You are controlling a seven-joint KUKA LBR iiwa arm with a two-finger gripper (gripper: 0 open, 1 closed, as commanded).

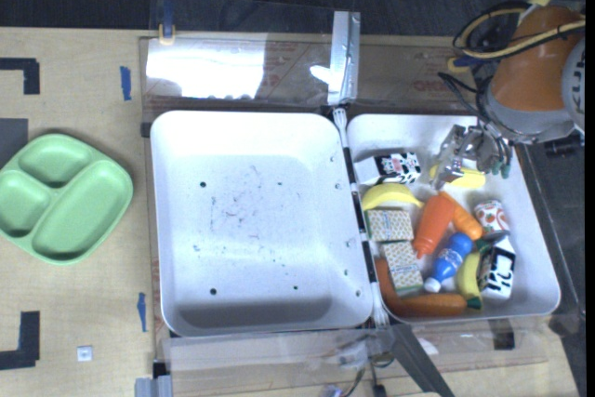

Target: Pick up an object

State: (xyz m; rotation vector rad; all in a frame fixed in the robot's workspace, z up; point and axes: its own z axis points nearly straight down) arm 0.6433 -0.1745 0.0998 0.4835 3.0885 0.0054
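From my feed, the arm (535, 60) comes in at the upper right, its orange band sitting over the far right corner of the right bin (548, 284). The claw (462, 155) hangs low inside that bin's upper part, its metal fingers pointing down and left; I cannot tell whether they are apart or closed, and I see nothing clearly between them. Just left of the claw lies a small black-and-white patterned carton (398, 166), near but apart from it. A yellow piece (468, 179) sits right under the claw tips, too hidden to name. Below that the objects crowd together: a yellow banana (391, 197) against the bin's left wall, two tan cracker-like blocks (388, 224) and (403, 263) stacked down that wall, an orange bottle shape (433, 220) tilted across the middle, a blue and white bottle (449, 259) touching its lower end, a round white and red ball (491, 217) to the right, a black and white box (500, 272) by the right wall, and a carrot (430, 301) lying along the near edge. The left bin (251, 214) shows only scuffed white floor. On the tabletop (65, 311) at far left rests a green divided plate (63, 196).
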